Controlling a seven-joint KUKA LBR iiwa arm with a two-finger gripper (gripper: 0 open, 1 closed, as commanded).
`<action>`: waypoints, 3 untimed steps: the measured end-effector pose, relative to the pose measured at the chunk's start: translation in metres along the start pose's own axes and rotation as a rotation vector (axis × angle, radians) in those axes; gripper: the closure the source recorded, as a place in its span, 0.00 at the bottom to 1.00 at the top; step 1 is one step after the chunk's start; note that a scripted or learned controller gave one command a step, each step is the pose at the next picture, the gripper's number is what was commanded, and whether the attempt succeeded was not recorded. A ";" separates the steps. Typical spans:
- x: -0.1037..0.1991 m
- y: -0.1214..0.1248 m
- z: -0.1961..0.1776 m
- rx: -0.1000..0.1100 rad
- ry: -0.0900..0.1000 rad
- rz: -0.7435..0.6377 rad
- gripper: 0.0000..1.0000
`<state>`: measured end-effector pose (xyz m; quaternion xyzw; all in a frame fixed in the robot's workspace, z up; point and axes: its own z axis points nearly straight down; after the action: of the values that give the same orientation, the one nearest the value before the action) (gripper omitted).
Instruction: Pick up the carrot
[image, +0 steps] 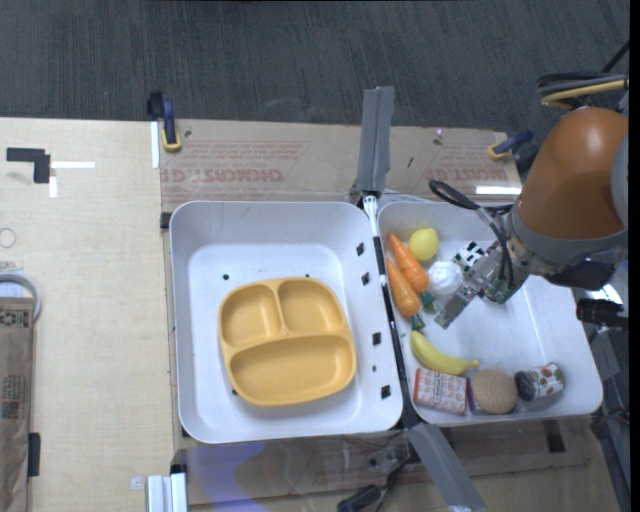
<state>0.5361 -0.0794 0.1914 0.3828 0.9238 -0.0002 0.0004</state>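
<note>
Carrot (404, 272) lies ungrasped just left of the end effector (455, 300), whose grip state I cannot tell; lifting remains.

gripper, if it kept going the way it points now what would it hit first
Likely the carrot: the gripper points down-left toward the carrots' lower ends by the bin's left wall. Depth is unclear, so it might meet the bin floor first.
</note>
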 end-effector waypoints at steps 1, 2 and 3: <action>-0.031 -0.017 0.089 0.001 0.002 0.008 0.00; -0.037 -0.017 0.100 0.000 0.001 0.039 0.00; -0.068 -0.114 0.064 0.000 0.000 0.131 0.00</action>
<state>0.5040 -0.2081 0.1271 0.4424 0.8968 -0.0002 0.0003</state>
